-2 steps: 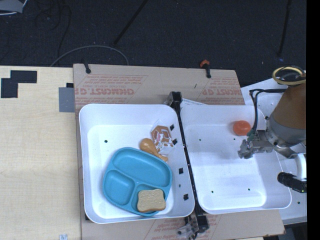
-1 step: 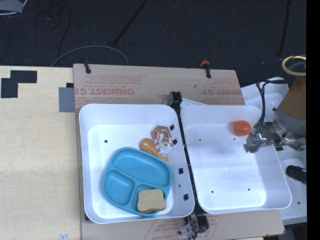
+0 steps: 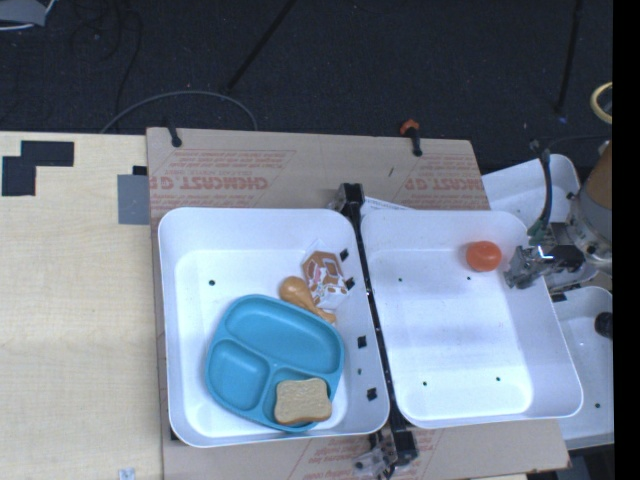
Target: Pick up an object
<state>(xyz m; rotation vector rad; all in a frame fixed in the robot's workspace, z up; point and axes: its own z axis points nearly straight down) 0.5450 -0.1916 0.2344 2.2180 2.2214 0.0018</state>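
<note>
At the right bin's [image 3: 470, 408] right wall, my claw [image 3: 522, 268] hovers beside the orange ball [image 3: 483, 256], nothing lifted yet, finger state unclear.

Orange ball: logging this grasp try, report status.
Gripper at right bin's right rim, beside orange ball, not holding it. Nothing between them.

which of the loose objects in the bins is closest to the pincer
The orange ball in the right bin, just left of the pincer. The bread slice, yellow toy and wrapped snack all sit in the left bin.
</note>
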